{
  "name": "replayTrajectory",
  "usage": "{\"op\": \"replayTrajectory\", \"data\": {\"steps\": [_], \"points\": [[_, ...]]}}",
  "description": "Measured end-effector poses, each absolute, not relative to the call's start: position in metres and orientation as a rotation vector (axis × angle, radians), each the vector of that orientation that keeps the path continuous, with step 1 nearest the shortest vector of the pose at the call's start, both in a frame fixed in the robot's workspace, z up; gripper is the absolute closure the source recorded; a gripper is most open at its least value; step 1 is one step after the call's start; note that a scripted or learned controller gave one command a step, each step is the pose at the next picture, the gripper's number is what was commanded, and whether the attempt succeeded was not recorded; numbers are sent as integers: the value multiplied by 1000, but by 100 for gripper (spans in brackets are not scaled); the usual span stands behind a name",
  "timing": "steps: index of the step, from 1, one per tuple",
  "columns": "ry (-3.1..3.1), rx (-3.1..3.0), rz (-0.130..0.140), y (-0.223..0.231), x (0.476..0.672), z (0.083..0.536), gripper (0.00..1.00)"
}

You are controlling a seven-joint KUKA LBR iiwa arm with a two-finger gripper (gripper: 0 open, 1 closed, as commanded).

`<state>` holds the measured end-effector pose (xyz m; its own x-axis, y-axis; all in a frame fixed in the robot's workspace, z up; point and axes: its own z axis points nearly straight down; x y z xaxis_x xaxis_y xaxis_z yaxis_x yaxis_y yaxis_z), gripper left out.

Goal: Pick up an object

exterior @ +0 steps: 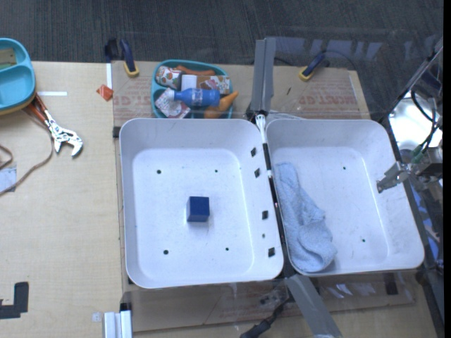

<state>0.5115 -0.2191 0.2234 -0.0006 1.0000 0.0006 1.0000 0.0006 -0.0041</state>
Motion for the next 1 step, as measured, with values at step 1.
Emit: {"op": "replayTrajectory", "data": {"steps": [1], "points": [[-1946, -2466, 3, -103, 543, 269, 0]]}}
